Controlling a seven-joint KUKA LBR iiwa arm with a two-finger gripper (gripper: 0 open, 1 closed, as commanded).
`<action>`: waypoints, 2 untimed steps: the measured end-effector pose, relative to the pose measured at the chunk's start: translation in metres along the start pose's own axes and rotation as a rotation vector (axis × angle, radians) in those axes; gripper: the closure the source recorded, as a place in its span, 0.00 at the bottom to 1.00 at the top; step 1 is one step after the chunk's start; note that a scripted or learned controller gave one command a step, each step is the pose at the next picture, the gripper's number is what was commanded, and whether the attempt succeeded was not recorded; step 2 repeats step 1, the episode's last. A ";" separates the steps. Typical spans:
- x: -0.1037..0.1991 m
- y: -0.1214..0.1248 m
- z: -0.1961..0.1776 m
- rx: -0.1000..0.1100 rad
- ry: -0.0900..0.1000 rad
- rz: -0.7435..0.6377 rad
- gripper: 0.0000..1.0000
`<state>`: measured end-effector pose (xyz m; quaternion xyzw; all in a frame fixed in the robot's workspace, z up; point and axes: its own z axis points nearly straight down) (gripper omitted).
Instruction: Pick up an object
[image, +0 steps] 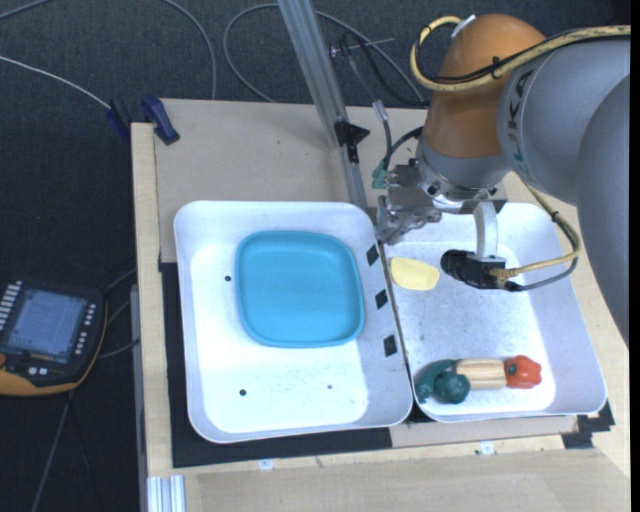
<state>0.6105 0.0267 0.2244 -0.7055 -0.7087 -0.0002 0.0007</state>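
The arm (520, 110) hangs over the right bin (560, 300), gripper (400, 215) near its back-left corner above the yellow piece (414, 273); its grasp state cannot be told. Descend squarely on that piece, clear of the dividing rims (392, 300). The toy (480, 376) by the front wall leaves less room.

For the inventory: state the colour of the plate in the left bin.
Light blue plate, clearest in the camera view.

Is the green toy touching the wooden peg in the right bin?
Touching: the camera view shows the green toy butting against the wooden peg's left end, no gap.
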 end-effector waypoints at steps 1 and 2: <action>0.051 -0.001 -0.014 -0.002 0.000 0.000 1.00; 0.051 -0.001 -0.014 -0.002 0.000 0.000 1.00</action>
